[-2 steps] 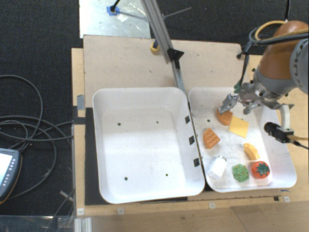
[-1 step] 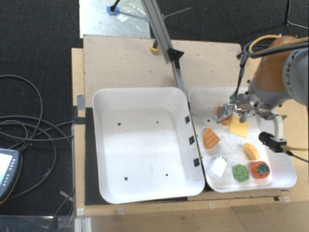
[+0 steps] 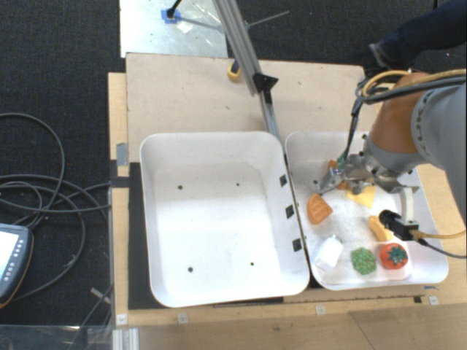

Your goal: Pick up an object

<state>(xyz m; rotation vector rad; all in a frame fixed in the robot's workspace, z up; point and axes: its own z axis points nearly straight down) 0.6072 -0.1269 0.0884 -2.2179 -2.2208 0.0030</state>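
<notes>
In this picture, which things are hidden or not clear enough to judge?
- Gripper: small and blurred in the camera view; open or shut cannot be told.
- Yellow piece: partly covered by the arm's wrist.
- Right bin: far corner hidden by the arm.
- Tomato and green toy: details too small.

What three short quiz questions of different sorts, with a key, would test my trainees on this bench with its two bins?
1. True or false: the red tomato toy lies in the left bin.
2. Which item lies nearest the divide between the bins? A) green toy B) orange toy C) white block
3. Fill in: the gripper hovers over the ___ bin.

Key: 1 false, it lies in the right bin; 2 B; 3 right.
</notes>
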